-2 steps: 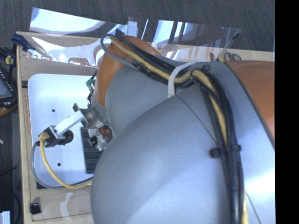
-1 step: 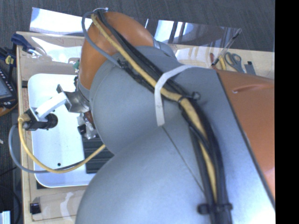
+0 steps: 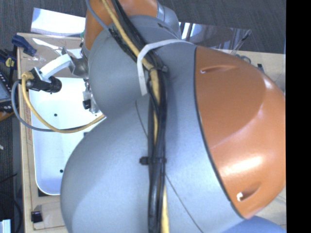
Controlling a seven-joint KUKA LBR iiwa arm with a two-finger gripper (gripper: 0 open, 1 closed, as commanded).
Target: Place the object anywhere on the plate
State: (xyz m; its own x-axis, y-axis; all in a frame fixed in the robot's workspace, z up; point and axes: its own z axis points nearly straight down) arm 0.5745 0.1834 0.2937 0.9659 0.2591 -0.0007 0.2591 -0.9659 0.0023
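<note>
The arm (image 3: pixel 160 130) fills most of the view, its grey casing rounded and close to the camera, with the orange band (image 3: pixel 238 130) curving along its right side. A bundle of black and yellow cables (image 3: pixel 154 130) runs down the arm's middle, held by a white tie (image 3: pixel 142 72) near the top and a black tie lower down. To the arm's left lies part of a white bin (image 3: pixel 48 154), its floor bare where visible, with small dark dots on it. A yellow hose (image 3: pixel 53 128) loops over that bin from a black fitting (image 3: pixel 46 85) beside the arm. The claw is hidden, so its state cannot be told. The object and the plate are covered by the arm. No writing can be read anywhere.
</note>
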